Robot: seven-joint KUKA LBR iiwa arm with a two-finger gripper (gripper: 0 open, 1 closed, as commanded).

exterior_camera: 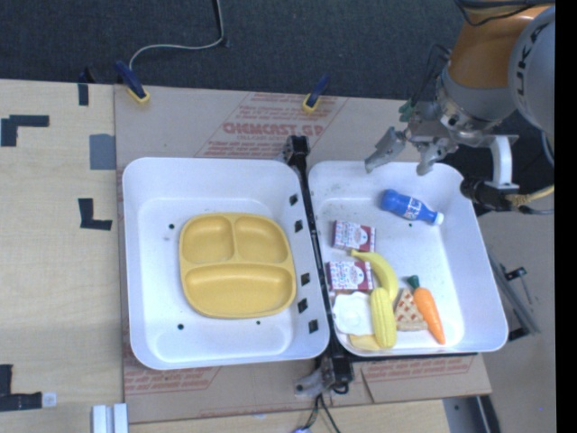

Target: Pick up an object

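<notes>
My gripper (pixel 401 158) hangs over the far edge of the right bin (pixel 469 242), fingers spread apart and nothing between them. A blue bottle (pixel 410 207) lies just below and to the right of the fingertips, apart from them. Further toward the front lie two small red-and-white cartons (pixel 353 235) (pixel 350 276), a yellow banana (pixel 384 273), a corn cob (pixel 383 317), an orange carrot (pixel 428 312), a waffle-like piece (pixel 407 312) and a white piece (pixel 352 314).
The left bin (pixel 144 242) holds a yellow divided plate (pixel 237 265). A black clamp strip (pixel 305 233) runs between the two bins. Cardboard lies under the bins, with blue-yellow clips (pixel 132 81) at its far edge.
</notes>
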